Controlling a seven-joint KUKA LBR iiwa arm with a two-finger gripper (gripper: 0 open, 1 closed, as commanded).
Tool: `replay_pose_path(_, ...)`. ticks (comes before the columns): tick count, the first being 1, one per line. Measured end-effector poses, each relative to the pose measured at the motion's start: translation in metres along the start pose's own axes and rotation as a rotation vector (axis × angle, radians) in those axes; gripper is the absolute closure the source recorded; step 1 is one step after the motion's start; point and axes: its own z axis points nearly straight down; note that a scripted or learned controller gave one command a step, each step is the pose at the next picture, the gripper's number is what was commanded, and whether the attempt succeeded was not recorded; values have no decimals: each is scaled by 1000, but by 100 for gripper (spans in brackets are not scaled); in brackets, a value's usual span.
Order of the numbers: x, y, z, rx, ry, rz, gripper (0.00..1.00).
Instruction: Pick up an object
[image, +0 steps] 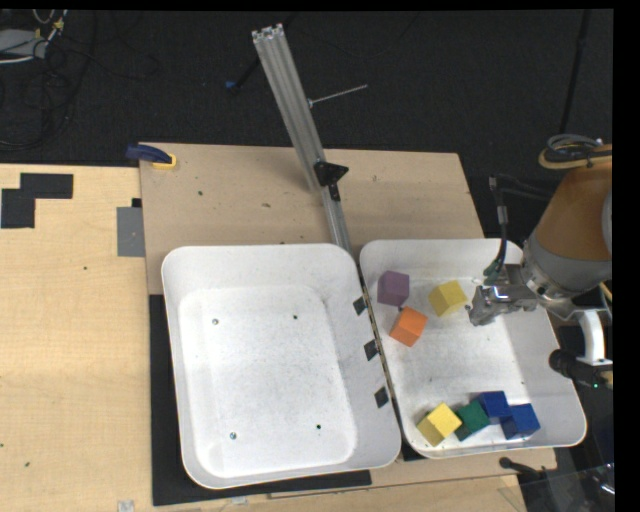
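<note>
From the camera above, I see my gripper (487, 305) low in the right bin (545, 345), just beside the yellow block (448, 297). I cannot tell its grip, so I think I am reaching. Next, I must slide over that block and squeeze it.

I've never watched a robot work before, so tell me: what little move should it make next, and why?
Probably a short shift toward the yellow block, then down over it. The end effector sits in the right bin just beside that block, which is the nearest one and stands apart from the purple block and orange block, so it looks the easiest to grasp.
</note>
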Motion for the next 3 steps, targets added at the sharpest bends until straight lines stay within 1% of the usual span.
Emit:
replay_pose_path(1, -1, 1, -53, -1, 0, 0, 100)
replay_pose_path(2, 55, 2, -64, 4, 3, -4, 100)
replay_pose_path(3, 110, -2, -70, 6, 4, -4, 100)
